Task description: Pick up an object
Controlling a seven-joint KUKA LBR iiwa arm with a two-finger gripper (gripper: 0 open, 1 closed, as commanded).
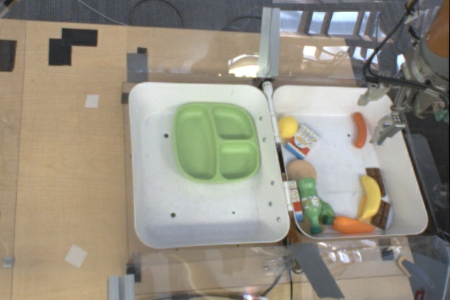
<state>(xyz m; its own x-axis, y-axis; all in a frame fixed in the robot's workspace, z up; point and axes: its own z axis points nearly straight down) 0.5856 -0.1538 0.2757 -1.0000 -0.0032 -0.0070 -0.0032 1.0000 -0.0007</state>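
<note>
— Count of everything on the bench?

— Two white bins: left bin (151, 221), right bin (330, 109). One green divided plate (216, 142) in the left, three compartments. Eight loose pieces in the right: one yellow ball (287, 126), one small carton (304, 139), one orange sausage (359, 130), one tan lump (301, 170), one green toy (314, 206), one banana (370, 197), one brown bar (380, 201) and one carrot (354, 225).

— Nearest piece to the gripper (389, 116)?

— The sausage, lying in the far right part of the right bin. Long axis nearly straight from near to far, leaning slightly.

— State of the gripper?

— Hard to make out against the bin's right rim; cannot tell whether apart or together. Nothing seen held. Hanging just beside the sausage, on its right.

— Room to move?

— Bare white floor left of the sausage, across to the carton, and below it down to the banana. Tight on the right, rim close by. Banana upright along the right wall, touching the brown bar. Carrot flat along the near wall, probably touching the green toy. Ball, carton, tan lump and green toy crowded against the left wall.
</note>
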